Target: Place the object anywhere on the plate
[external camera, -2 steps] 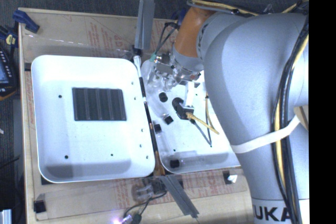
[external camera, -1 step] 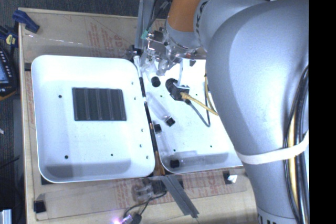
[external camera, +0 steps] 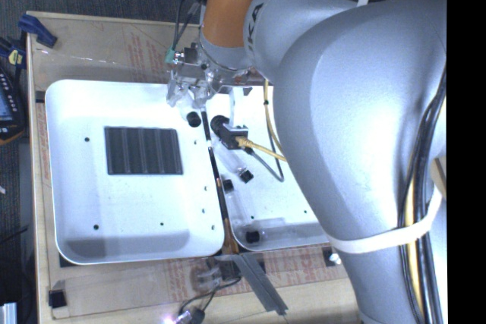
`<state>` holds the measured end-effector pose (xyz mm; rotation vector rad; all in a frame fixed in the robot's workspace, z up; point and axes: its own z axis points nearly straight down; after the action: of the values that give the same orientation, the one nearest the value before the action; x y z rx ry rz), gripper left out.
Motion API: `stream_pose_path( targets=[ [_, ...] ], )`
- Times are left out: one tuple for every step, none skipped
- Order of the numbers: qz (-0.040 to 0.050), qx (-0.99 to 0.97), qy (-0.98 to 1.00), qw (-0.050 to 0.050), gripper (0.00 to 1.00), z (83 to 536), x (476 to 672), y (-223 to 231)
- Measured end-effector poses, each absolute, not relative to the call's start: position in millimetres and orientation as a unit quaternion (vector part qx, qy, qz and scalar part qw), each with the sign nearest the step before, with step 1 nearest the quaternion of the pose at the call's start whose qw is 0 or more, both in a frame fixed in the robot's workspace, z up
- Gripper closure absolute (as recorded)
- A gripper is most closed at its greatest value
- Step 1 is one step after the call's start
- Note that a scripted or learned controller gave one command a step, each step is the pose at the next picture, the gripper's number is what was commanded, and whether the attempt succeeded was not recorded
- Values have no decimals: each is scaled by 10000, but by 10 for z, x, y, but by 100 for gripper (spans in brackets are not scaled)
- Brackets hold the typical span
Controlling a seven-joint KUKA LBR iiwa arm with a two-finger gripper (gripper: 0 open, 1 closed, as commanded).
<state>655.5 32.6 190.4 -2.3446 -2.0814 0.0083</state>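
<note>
Desk (external camera: 114, 49), pale board on dark carpet, carried two shallow white bins side by side: the left bin (external camera: 68, 163) with one dark ribbed plate (external camera: 143, 150) on its floor, below and left of the tool (external camera: 188, 92), the right bin (external camera: 277, 197) largely under the arm. One tool, poised over the left bin's upper right corner; whether it was open or closed, or gripped anything, could not be told. No separate object for placing could be identified, so weight, stiffness and grasp point went unjudged.
</note>
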Motion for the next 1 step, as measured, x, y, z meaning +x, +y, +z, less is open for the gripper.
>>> stream_pose_path(
  targets=[
    [17, -8344, -5511, 16, 100, 1621, 6551, 1374]
  ],
)
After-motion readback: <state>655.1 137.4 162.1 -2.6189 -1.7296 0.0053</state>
